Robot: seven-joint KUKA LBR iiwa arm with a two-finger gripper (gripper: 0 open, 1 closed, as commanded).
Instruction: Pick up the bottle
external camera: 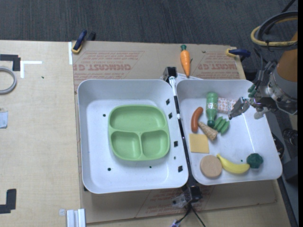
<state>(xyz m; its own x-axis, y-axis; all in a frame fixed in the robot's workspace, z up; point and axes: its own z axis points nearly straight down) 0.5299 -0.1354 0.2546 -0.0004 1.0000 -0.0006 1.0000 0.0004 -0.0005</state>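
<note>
Probably light, rigid and slick, the bottle suits a mid-body pinch; the gripper beside it has its fingers apart and bare.

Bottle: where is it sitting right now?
The bottle lies in the right bin, toward its far side, between the sausage on its left and the gripper on its right.

Red print on the cardboard sheet under the two bins was upside down; its largest word seemed to read "CHEMGEST", though that reading was uncertain. The same print repeated at the sheet's right end, and smaller lines beneath were too small to read.
</note>
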